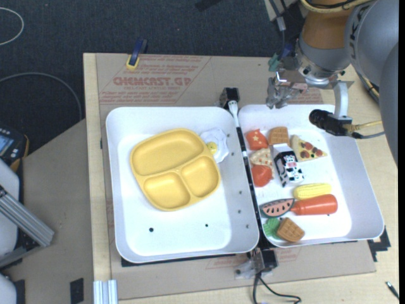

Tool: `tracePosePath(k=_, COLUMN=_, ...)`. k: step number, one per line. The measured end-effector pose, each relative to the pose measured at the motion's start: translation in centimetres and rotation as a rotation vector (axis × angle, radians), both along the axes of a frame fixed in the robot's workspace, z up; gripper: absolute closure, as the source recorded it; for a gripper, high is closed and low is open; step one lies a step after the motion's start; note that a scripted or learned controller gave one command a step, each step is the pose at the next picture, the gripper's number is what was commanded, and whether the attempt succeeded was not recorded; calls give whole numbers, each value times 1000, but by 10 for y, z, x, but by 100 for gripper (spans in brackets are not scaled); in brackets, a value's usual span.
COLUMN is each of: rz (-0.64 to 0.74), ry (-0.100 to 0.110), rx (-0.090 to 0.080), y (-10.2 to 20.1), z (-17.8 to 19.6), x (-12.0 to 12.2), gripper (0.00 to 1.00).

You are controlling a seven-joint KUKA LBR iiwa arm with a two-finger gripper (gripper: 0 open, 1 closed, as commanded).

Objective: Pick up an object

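Note:
My gripper (278,99) hangs over the far rim of the right bin (364,195), open, with nothing between its fingers. Below and in front of it lie toy foods: a red tomato piece (255,138), a tan cracker (278,135), a pizza slice (308,149), a black-and-white cow-print carton (286,166), a corn cob (312,190), a red sausage (314,204), a watermelon slice (277,206) and a waffle (290,230). The closest item to the gripper is the cracker, and it lies clear of the gripper.
The left bin (126,220) holds a yellow divided plate (174,170) with a fried-egg toy (214,143) at its right edge. A black fitting (326,120) on a cable juts over the right bin's far side. The grey arm (373,30) fills the top right.

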State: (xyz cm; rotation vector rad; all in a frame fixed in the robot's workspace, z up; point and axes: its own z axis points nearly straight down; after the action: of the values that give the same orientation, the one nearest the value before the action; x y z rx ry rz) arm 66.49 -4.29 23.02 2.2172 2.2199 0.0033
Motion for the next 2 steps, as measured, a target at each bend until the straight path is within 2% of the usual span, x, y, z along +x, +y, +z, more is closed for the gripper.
tracePosePath(k=1, rz=-2, ry=8, rx=1, y=2, z=-15, x=-9, gripper=100)
tracePosePath(k=2, rz=-2, ry=6, rx=1, y=0, z=-15, x=-11, gripper=100)
